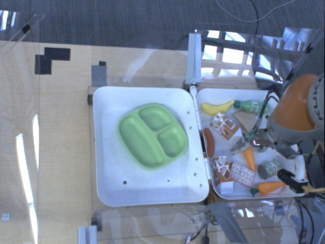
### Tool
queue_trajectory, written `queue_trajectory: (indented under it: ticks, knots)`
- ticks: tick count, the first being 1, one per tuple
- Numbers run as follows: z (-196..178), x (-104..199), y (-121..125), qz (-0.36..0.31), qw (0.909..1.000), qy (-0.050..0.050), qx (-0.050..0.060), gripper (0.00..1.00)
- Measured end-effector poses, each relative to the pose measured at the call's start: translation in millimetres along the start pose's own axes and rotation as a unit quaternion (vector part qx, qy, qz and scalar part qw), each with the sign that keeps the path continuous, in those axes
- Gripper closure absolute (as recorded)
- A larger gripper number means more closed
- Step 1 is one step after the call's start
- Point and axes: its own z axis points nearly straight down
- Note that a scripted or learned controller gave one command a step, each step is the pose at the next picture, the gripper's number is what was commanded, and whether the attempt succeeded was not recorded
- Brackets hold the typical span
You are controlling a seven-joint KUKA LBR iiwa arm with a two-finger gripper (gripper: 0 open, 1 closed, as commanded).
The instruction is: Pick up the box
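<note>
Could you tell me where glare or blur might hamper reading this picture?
In the camera view, bright window reflections streak the clear panel at the left and the frame behind the right bin; the gripper looks blurred over that bin's toys; the green plate in the left bin is evenly lit and sharp.

Bright, even light from overhead fills the scene. Streaks of white glare lie on the clear plastic sheet (pixel 25 136) over the pale wooden bench, and reflections flare on the shiny metal frame (pixel 244 55) above the orange-banded arm (pixel 297 111). Shadows are soft and faint. Focus is fair, slightly grainy throughout.
</note>
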Motion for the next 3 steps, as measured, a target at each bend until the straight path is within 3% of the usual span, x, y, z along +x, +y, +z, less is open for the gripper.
queue_trajectory:
  ticks: [1,2,3]
  knots:
    - [2.7,25.7,99.9,0.066,0.9978,0.000,0.004,0.00]
    - [-5.2,26.1,99.6,0.064,0.9979,0.001,0.006,1.00]
    - [-5.8,21.9,98.8,0.065,0.9978,-0.002,0.006,0.00]
